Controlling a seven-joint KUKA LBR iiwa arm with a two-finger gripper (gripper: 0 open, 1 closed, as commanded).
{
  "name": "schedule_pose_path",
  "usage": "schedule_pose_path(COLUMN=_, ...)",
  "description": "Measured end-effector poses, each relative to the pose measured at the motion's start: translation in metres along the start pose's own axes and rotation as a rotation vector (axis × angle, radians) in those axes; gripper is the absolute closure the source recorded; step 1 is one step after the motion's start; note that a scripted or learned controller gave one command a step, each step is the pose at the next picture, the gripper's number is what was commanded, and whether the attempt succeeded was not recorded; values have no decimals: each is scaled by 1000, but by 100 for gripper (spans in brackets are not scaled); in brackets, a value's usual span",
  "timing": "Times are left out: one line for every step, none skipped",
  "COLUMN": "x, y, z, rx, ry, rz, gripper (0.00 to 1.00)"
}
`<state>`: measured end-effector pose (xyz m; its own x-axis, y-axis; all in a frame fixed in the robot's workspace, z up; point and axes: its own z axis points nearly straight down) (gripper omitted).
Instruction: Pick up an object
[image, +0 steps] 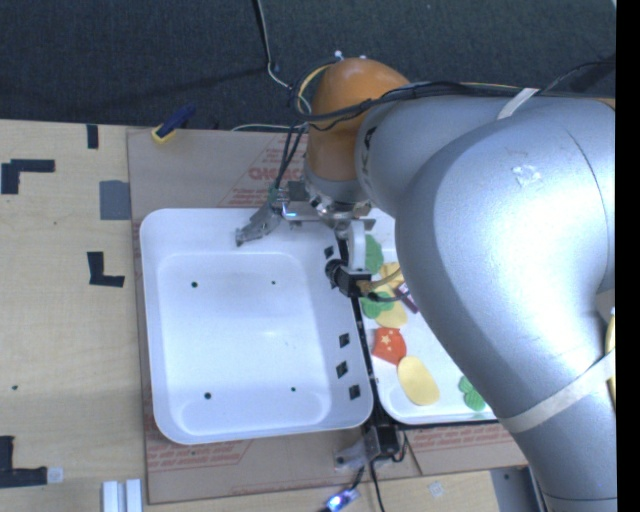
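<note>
**Arm over the bins' shared edge**

Camera view: the gripper (258, 228) sits at upper centre of the frame, over the left bin's (165, 330) far rim; its claw state I cannot tell. Small objects, a red one (388, 345) and a yellow one (417, 381), lie in the right bin (420, 412), centre-right.

Glossy white plastic bin (165, 330)

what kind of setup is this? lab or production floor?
Probably a robotics lab test bench, not production. Two white bins sit on taped-down cardboard; black tape markers dot the wooden benchtop; the right bin holds small colourful toy-like items under the grey arm.
</note>
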<state>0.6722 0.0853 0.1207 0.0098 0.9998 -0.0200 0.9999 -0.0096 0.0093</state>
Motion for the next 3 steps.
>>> schedule_pose_path(x=26, y=-7, z=-6, rx=11, ry=21, rz=-11, gripper=0)
schedule_pose_path(x=-11, y=-9, z=-20, rx=12, ry=18, rz=-12, gripper=0)
schedule_pose_path(x=111, y=-9, z=-169, rx=-6, ry=30, rz=-24, gripper=0)
